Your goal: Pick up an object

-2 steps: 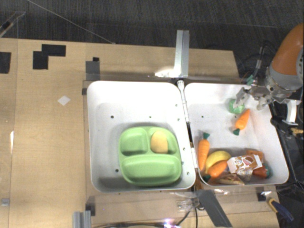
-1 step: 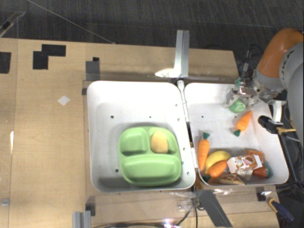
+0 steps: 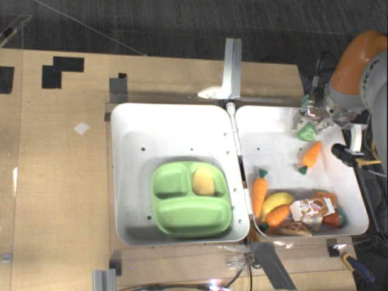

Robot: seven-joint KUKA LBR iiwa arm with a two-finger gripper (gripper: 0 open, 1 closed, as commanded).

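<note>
2 bins (image 3: 130, 162): left, green tray (image 3: 191, 214); right, toy carrots (image 3: 259, 194).

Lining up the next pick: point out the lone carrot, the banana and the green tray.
lone carrot (image 3: 311, 154): camera view, orange body.
banana (image 3: 277, 200): camera view, yellow middle.
green tray (image 3: 182, 220): camera view, bare bottom compartment.

Arm (image 3: 364, 71) is seen entering from the right edge, upper right of frame. Orange band is visible on top, grey link just beside it on the right. Wrist is angled down and to the left. Claw (image 3: 310, 121) is positioned low at the end of the wrist, metallic and partly blurred. Something small and green is seen at the claw tips; contact can't be confirmed. Black cabling is routed along the wrist.
</note>
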